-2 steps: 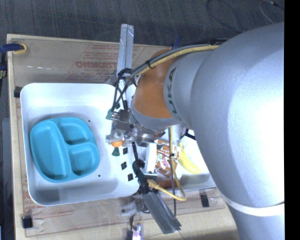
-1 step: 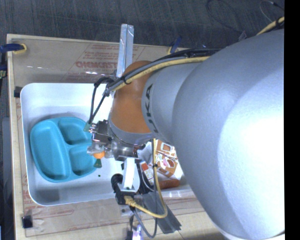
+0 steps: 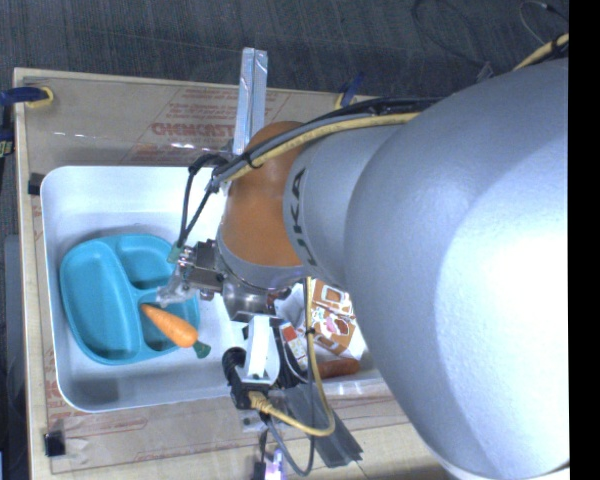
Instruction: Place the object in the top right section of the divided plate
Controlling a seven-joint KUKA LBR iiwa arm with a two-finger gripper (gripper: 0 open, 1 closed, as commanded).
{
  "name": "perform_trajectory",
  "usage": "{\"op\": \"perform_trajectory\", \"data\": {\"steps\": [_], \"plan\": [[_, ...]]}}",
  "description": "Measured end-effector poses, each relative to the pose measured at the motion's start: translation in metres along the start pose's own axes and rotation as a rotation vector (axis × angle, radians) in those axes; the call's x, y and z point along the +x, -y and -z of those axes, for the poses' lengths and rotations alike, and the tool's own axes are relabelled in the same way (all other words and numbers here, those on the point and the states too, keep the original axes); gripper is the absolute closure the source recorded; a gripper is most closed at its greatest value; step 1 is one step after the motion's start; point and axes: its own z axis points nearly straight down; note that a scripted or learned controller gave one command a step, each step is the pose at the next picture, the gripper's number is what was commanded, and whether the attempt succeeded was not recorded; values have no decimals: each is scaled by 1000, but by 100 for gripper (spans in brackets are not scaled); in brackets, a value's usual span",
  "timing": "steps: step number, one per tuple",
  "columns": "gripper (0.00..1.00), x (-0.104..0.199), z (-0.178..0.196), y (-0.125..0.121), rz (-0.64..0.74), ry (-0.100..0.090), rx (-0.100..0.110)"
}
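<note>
A blue divided plate (image 3: pixel 100 298) lies in the left white bin (image 3: pixel 70 203), with one large section on its left and two small ones on its right. An orange toy carrot (image 3: pixel 168 324) lies slanted across the lower right small section, its green tip (image 3: pixel 201 349) poking over the plate's rim. My gripper (image 3: pixel 183 276) hangs just above the carrot's upper end, between the two small sections. Whether it touches the carrot is unclear. The upper right section (image 3: pixel 145 253) shows bare blue.
The arm's orange band (image 3: pixel 260 218) and grey body (image 3: pixel 450 268) cover most of the right bin. A colourfully printed packet (image 3: pixel 332 330) lies under the arm there. A metal post (image 3: pixel 252 93) stands at the back, and cables (image 3: pixel 280 408) hang near the front edge.
</note>
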Motion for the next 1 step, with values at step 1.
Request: {"op": "perform_trajectory", "data": {"steps": [1], "plan": [[0, -23, -5, -7, -283, -3, -3]]}}
